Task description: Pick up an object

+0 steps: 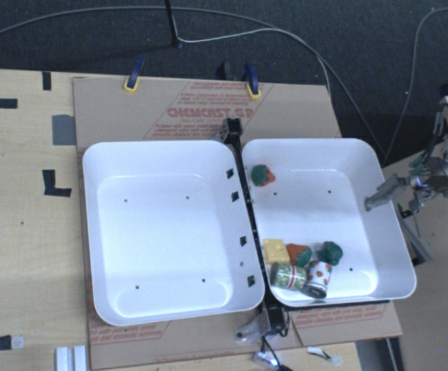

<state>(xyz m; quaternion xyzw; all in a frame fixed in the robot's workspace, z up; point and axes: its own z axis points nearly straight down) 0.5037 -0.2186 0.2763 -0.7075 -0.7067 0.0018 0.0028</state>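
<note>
We see the grey two-finger gripper at the right white shallow bin's right rim — grip state unclear | small green-and-orange toy lies apart — nothing held.

One fixed camera looks down at a slant from the near side of the bench, far enough back to take in both white bins mid-frame, with dark floor along the top.

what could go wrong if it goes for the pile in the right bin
1. The yellow block, orange piece, green piece and can lie packed together, so the tool may nudge neighbours or grab two.
2. They sit near the right bin's front wall, which could block a finger.
</note>
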